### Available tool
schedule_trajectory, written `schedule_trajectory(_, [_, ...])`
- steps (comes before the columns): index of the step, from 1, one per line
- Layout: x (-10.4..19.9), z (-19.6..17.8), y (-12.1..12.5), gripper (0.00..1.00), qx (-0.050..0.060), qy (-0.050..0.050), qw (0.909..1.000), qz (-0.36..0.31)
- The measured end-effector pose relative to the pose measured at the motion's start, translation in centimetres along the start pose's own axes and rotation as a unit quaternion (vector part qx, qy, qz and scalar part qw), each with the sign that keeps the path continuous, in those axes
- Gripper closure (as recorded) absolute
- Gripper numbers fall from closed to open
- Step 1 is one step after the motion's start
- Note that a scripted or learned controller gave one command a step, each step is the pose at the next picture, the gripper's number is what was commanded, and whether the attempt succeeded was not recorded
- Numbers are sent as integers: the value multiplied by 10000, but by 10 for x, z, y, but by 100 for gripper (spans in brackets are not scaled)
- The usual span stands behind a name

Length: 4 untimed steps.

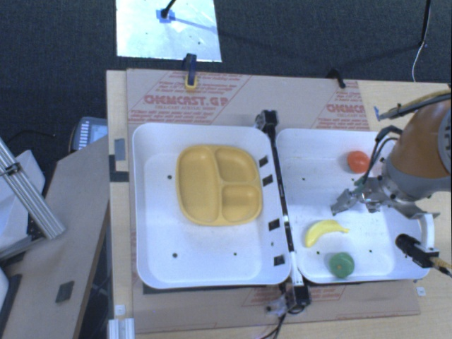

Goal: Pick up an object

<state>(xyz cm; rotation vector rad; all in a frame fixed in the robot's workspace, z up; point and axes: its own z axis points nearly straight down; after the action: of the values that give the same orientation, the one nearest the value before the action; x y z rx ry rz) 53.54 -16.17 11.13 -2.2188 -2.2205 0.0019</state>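
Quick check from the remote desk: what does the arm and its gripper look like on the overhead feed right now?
The arm is a rounded body, orange-brown on top with a grey section below it. Dark cables loop along its left side. The gripper is grey metal, with slim angular fingers. A white bracket and a black cylindrical part hang off the wrist nearer the camera.

Even bright overhead light, soft shadows, glare on foil sheet [168,20], slightly soft, low-resolution picture
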Motion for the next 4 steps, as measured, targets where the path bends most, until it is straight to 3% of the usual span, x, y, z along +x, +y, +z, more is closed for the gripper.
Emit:
schedule_trajectory(1, [0, 28, 0, 0, -6, -1, 10000, 1])
schedule_trajectory(2, [0, 16, 1, 100, -27, -10, 10000, 5])
schedule_trajectory(4, [-3, -87, 13, 100, -44, -14, 10000, -18])
